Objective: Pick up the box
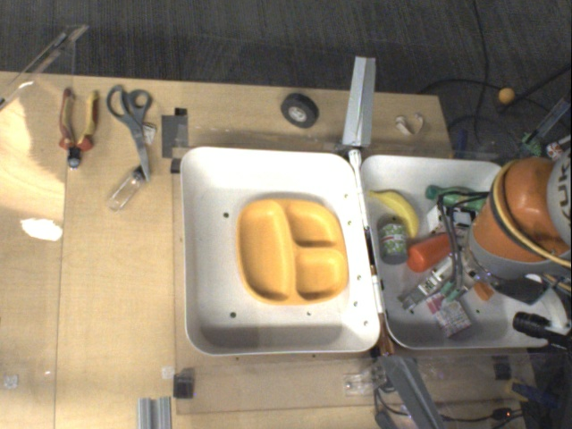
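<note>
The gripper [450, 280] hung low in the right bin [399, 324], and whether its fingers were spread could not be told. A small box [452, 315] lay just below them, an orange-red piece [429, 250] just to their left.

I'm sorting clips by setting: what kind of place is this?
Probably a robotics lab bench, not a home. Two white bins sit side by side on a wooden bench, a grey arm with an orange band reaches in, and pliers and scissors lie nearby.

Yellow tray [290, 248], yellow banana [398, 209], white bins [206, 239], orange-banded grey arm [527, 217]
</note>
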Controlling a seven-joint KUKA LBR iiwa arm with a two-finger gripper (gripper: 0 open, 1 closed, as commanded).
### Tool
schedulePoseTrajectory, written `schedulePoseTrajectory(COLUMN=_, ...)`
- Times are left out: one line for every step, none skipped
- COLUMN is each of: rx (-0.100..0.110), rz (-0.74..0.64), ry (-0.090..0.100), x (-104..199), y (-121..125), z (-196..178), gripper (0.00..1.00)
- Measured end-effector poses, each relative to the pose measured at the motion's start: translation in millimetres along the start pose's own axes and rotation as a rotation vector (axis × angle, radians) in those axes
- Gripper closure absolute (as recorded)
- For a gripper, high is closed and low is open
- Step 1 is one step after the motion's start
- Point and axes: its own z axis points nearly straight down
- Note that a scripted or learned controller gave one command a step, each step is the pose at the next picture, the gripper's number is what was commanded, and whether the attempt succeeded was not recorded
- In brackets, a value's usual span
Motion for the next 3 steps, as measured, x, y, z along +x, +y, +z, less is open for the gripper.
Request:
schedulePoseTrajectory(rx=-0.009, rz=-0.002, ry=-0.012, x=-3.1, y=3.7, z=-12.6, gripper=1.0)
schedulePoseTrajectory(rx=0.007, rz=0.114, ry=0.008, x=62.3, y=45.7, z=-95.6, gripper=1.0)
schedulePoseTrajectory(rx=0.007, rz=-0.026, ry=0.007, x=-58.6, y=86.5, z=-130.8, gripper=1.0)
